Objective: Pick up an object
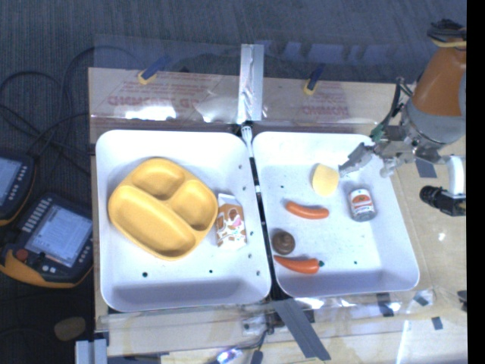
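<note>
Approach step, nothing grasped yet. Gripper hovering at right bin back edge, just beside yellow block; finger spread: cannot tell. Next: centre over block, descend, close.

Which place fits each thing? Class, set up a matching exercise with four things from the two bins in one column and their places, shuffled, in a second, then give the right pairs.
Things:
1. yellow divided plate
2. small can
3. chili pepper
4. yellow block

Places:
A. right bin, near its front edge
B. left bin, covering much of its floor
C. right bin, next to the claw
D. right bin, near its right wall

Pairs: 1-B, 2-D, 3-A, 4-C
</note>
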Tool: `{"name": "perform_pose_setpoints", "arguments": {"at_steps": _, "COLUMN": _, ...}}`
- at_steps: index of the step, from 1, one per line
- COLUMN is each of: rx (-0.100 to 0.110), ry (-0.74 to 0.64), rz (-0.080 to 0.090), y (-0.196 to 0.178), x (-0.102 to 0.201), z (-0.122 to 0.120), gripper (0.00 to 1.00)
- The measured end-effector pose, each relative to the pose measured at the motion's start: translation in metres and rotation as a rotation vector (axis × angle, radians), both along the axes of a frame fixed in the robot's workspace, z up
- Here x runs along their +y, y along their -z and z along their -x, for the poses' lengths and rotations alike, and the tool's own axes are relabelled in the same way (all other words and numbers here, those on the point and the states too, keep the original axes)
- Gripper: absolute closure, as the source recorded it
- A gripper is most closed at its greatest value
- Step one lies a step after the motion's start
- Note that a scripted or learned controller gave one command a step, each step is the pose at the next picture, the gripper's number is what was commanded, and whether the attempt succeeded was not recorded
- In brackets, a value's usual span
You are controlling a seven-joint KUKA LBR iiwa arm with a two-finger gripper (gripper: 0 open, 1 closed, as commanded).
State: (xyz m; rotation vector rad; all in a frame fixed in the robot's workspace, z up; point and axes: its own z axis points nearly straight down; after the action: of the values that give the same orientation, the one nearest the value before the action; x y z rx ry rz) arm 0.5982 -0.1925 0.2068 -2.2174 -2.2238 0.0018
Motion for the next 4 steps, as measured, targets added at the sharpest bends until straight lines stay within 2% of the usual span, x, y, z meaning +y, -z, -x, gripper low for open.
{"name": "perform_pose_setpoints", "arguments": {"at_steps": 1, "rx": -0.006, "ry": -0.009, "rz": -0.009, "y": 0.110, "x": -0.020, "z": 0.045, "gripper": 0.00}}
{"name": "perform_pose_setpoints", "arguments": {"at_steps": 2, "rx": -0.012, "ry": -0.002, "rz": 0.005, "y": 0.118, "x": 0.021, "z": -0.027, "gripper": 0.00}}
{"name": "perform_pose_setpoints", "arguments": {"at_steps": 3, "rx": -0.011, "ry": 0.001, "rz": 0.005, "y": 0.117, "x": 0.020, "z": 0.017, "gripper": 0.00}}
{"name": "perform_pose_setpoints", "arguments": {"at_steps": 4, "rx": -0.014, "ry": 0.001, "rz": 0.005, "y": 0.116, "x": 0.035, "z": 0.072, "gripper": 0.00}}
